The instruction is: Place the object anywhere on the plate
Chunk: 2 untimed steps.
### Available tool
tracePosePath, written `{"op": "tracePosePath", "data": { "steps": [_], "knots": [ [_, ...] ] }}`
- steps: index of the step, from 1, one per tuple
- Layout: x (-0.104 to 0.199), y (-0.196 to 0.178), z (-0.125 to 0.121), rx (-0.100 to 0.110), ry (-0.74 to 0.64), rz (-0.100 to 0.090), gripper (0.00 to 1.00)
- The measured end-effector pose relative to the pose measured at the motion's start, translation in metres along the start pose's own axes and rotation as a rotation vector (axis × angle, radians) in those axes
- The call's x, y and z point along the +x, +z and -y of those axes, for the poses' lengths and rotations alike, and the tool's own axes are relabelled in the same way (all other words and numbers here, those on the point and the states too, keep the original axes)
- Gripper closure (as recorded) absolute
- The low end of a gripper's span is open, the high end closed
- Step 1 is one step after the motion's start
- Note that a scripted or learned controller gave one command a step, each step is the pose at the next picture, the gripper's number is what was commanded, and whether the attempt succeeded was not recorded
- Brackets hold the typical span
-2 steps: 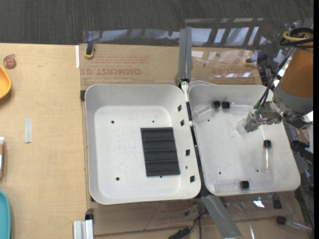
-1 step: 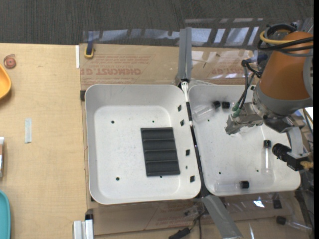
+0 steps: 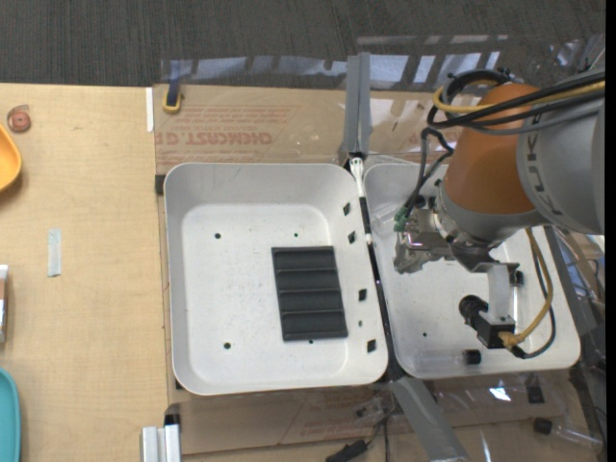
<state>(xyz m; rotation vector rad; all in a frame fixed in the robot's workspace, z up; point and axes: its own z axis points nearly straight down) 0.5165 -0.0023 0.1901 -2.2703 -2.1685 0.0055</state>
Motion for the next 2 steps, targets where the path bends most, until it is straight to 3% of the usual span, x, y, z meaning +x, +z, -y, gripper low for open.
{"op": "tracePosePath", "data": {
  "steps": [1,2],
  "knots": [
    [0.055,0.000,-0.007,0.001,0.375,0.002,1.00],
    [0.125,0.070,0.019,0.003,0.767,0.003,1.00]
  ]
}}
